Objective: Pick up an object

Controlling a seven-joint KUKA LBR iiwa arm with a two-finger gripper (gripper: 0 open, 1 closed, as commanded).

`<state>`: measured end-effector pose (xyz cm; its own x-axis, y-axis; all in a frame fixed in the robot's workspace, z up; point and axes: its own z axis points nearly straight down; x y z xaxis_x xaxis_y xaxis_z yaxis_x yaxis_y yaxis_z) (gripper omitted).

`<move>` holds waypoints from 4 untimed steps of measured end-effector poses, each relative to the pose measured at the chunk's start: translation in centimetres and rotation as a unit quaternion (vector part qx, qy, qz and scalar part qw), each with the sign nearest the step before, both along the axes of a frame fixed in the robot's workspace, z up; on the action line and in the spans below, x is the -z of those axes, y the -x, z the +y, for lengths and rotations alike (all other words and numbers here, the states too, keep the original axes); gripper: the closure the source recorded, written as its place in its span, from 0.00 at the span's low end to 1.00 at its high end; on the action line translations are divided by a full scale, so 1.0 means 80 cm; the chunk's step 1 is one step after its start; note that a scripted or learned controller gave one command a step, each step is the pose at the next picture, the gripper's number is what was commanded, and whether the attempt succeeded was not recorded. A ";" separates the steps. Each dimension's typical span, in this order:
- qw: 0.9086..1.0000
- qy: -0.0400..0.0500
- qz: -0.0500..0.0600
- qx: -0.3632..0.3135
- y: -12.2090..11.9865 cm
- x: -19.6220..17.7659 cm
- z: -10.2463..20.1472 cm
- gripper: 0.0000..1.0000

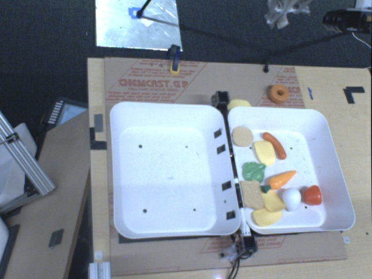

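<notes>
The gripper (285,7), finger state indiscernible, hung high above the right bin (332,150); next, descent toward the toy carrot (282,179) seemed required.

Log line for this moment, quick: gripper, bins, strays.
gripper: raised beyond bench, holding nothing seen | right bin: carrot, sausage, egg, tomato | doughnut: on bench outside bins

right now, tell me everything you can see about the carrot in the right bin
The carrot is a small toy, orange and tapered, smooth like plastic, with a dark green stub at its thick end. It lies flat on the floor of the right bin, thick end toward the lower left and tip toward the upper right. The stub sits close to a green leaf piece and a yellow piece. A white egg lies just below it.
</notes>
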<state>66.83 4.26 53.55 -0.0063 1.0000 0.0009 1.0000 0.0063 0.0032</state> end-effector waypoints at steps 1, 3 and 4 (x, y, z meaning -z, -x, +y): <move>1.000 0.000 0.000 0.000 0.000 0.000 0.035 1.00; 1.000 0.001 0.008 0.000 0.002 0.220 0.113 1.00; 1.000 -0.002 -0.007 -0.001 0.000 0.044 0.146 1.00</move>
